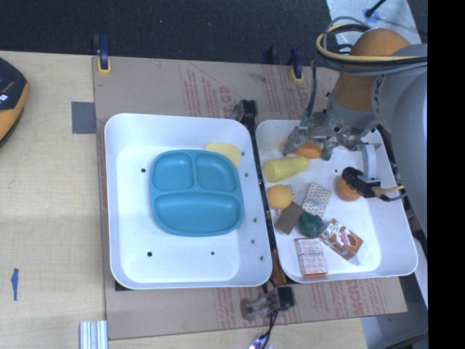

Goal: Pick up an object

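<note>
Orange piece (pixel 309 151) at upper right sits under the gripper (pixel 311 145), fingers unreadable to me, so descend dead-centred before clamping.

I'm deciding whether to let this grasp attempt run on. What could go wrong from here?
The gripper is low over a small orange object at the right bin's back edge; it might slip away. The yellow squash-shaped toy lies right beside it and could get knocked. The other items are crowded, so one might get dragged.

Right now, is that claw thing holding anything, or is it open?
Gripper: down in the right bin at a small orange object; open or closed cannot be told.
</note>
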`<state>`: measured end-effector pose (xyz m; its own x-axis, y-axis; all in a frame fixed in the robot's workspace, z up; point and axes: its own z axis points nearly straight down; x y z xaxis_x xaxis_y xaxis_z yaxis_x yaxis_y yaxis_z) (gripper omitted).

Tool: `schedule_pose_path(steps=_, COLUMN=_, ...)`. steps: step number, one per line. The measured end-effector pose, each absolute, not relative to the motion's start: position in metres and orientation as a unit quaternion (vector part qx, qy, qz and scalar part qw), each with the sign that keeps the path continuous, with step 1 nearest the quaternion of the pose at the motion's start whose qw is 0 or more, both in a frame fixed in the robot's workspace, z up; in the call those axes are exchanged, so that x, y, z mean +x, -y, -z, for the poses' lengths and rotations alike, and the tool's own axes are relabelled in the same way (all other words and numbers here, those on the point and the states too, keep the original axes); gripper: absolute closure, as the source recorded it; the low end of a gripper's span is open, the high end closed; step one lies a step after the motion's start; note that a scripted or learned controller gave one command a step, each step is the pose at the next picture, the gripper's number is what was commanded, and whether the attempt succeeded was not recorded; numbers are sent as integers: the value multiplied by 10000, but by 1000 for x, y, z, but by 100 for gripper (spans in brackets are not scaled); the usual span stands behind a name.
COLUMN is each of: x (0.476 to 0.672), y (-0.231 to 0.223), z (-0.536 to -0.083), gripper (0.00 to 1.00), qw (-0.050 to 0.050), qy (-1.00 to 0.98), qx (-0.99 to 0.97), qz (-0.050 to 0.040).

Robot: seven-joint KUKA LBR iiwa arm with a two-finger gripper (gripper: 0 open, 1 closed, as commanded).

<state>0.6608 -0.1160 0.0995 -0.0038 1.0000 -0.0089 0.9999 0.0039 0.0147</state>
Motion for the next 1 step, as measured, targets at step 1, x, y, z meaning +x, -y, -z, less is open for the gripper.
schedule_pose_path(steps=1, x=655, y=118, z=-107, gripper=100, qw=-11, qy=-7090, qx=7052, qz=70)
